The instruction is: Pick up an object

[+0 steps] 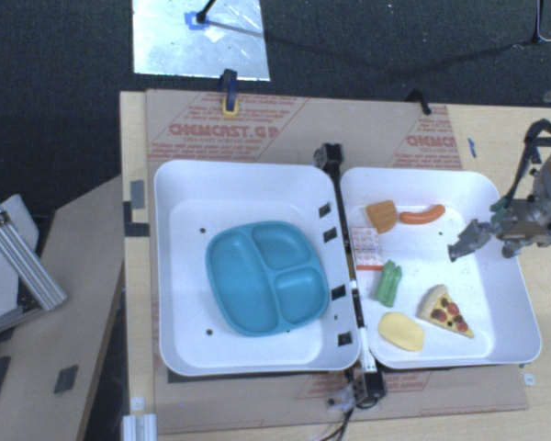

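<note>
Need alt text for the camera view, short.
The gripper hovers at the right bin's right side, holding nothing, near toy food: pizza slice, sausage, green piece, yellow piece. The left bin holds a blue divided plate.

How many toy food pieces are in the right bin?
6: a cracker and sausage at the far end, a fries packet by the divider, a green vegetable, a yellow piece and a pizza slice nearer. None seems hidden.

Grey pincer (pixel 466 243), dark fingertips
</note>
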### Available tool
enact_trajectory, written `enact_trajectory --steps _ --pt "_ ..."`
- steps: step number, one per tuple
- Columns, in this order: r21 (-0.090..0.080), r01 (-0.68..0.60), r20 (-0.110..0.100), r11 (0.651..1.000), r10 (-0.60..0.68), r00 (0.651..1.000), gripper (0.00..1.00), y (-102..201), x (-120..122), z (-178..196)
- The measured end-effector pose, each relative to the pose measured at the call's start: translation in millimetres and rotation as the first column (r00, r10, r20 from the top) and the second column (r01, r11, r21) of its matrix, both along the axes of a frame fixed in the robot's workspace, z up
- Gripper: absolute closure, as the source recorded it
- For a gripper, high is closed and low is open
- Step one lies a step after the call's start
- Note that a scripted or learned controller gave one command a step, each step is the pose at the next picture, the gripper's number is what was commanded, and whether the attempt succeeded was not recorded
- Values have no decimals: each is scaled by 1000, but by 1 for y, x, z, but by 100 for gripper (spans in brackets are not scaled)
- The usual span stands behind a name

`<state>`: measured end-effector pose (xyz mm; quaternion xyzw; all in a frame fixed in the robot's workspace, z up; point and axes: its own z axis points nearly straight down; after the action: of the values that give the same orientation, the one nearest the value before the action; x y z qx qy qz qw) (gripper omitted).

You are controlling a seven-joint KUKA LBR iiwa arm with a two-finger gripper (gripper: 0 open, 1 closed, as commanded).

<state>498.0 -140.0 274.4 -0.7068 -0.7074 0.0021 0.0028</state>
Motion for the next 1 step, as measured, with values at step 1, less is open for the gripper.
enact_trajectory --steps 1 --pt "-1 -2 7 1000 2 1000 0 0 1 4"
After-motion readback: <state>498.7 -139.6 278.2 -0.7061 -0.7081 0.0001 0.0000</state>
